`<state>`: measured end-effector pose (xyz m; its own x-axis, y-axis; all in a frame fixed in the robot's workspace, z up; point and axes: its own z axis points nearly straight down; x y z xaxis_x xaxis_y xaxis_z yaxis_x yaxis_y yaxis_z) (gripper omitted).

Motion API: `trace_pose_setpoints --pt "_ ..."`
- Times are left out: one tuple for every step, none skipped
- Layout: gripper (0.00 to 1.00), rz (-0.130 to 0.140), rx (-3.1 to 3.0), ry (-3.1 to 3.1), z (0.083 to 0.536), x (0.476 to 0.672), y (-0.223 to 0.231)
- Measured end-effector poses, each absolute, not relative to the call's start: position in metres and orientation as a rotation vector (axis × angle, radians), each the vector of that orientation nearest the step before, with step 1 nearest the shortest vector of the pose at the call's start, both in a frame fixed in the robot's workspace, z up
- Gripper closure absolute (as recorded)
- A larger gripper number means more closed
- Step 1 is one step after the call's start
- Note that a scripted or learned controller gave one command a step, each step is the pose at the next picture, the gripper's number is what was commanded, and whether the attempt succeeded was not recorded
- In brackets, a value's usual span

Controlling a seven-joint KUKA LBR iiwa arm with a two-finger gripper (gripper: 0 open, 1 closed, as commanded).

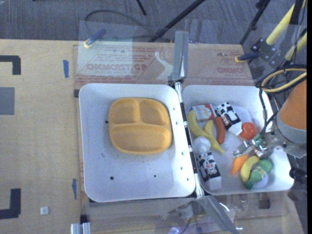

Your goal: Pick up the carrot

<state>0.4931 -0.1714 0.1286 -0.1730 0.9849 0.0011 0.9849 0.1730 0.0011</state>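
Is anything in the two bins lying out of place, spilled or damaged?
Nothing looks spilled or broken. The yellow divided plate lies flat in the left white bin. The toy foods, including the small orange carrot, lie jumbled in the right white bin, some overlapping, beside the gripper.

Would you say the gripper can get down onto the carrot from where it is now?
Probably yes. The gripper hangs just above the carrot in the right bin, and the carrot's top looks uncovered. The lemon lies against its right side, so the fingers could catch that too.
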Motion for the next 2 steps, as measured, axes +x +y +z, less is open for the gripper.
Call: trace_pose_setpoints --pt "0.00 -0.004 -1.573 -2.724 0.086 0.485 -0.146" --pt "1.00 -0.008 -1.579 -2.728 0.098 0.487 -0.146"
